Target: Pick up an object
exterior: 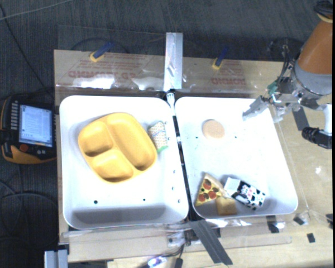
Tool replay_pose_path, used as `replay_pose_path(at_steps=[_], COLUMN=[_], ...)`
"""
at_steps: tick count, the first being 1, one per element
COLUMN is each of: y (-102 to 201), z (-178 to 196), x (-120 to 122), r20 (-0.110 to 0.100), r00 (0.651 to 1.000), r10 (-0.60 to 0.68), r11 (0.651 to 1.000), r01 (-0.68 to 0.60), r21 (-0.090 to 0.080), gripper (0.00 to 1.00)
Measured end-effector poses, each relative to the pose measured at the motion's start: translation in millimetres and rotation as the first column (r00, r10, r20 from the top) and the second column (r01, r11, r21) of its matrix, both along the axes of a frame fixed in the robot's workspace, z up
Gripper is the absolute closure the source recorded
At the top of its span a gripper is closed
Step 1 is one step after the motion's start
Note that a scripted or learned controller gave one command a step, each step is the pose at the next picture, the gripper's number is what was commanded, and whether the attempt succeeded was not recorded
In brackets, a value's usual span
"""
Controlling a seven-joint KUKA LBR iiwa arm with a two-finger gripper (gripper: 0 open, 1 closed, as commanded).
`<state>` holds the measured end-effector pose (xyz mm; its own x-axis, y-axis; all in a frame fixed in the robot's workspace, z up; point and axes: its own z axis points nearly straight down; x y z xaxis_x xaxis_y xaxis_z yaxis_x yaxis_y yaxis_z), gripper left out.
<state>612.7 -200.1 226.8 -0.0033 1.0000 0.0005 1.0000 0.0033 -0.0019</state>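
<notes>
My gripper [264,114] hovers over the far right corner of the right bin [279,166], open, with nothing between its fingers. A round tan disc [214,129] lies in that bin, left of the gripper and apart from it. At the bin's near edge sit a toy pizza slice [209,190], a tan wedge [225,205], a small white block [231,182] and a black-and-white spotted piece [250,195], close together.
The left bin [78,205] holds a yellow divided tray [117,146] and a small patterned object [158,135] against the shared wall. An orange-edged handheld screen [30,128] lies on the floor to the left. The grey and orange arm [318,54] enters from the upper right.
</notes>
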Motion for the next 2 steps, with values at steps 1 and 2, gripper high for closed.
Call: replay_pose_path(at_steps=[1, 2], y=[14.2, 33.4], z=[-124.9, -129.1], x=[50.6, 57.4], r20=[0.015, 0.02], r00=[0.995, 0.999], r10=[0.095, 0.042], r11=[0.995, 0.999], r01=[-0.095, -0.042], r21=[-0.007, -0.007], gripper=[0.0, 0.0])
